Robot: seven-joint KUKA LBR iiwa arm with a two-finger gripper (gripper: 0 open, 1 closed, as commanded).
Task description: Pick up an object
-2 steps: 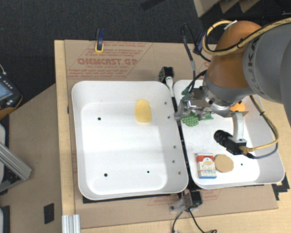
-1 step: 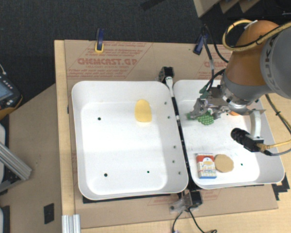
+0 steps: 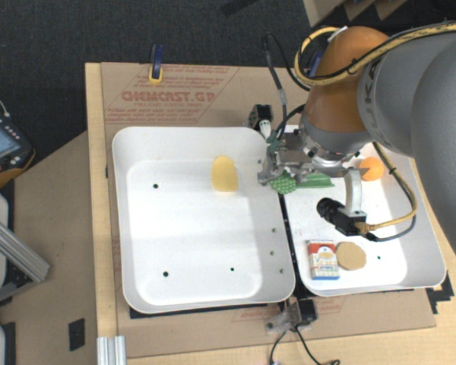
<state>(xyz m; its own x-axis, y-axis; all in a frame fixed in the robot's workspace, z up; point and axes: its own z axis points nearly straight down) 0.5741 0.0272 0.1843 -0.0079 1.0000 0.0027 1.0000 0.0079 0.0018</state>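
**A:** Camera view, from above: which step did you find the arm [image 3: 380, 82] at?

**B:** You found it low over the inner edge of the right bin [image 3: 418, 268], the gripper [image 3: 287, 175] by a green thing [image 3: 296, 181] at the wall between the bins. Judged from that, it was at the reach or grasp; nothing was seen lifted.

**A:** Could you read the gripper?

**B:** No. The wrist hid it, so you could not tell whether it was open, closed, or had hold of anything.

**A:** Where lay the pickable things?

**B:** A yellow lump [image 3: 224, 173] in the left bin [image 3: 137, 226]; an orange ball [image 3: 372, 169], a small red box [image 3: 323, 259] and a tan disc [image 3: 352, 256] in the right.

**A:** The next move?

**B:** Probably a firm close, then a straight lift clear of the wall.

**A:** Any writing?

**B:** The cardboard [image 3: 106, 112] read roughly "CHEMCAST"; the box print was too small.
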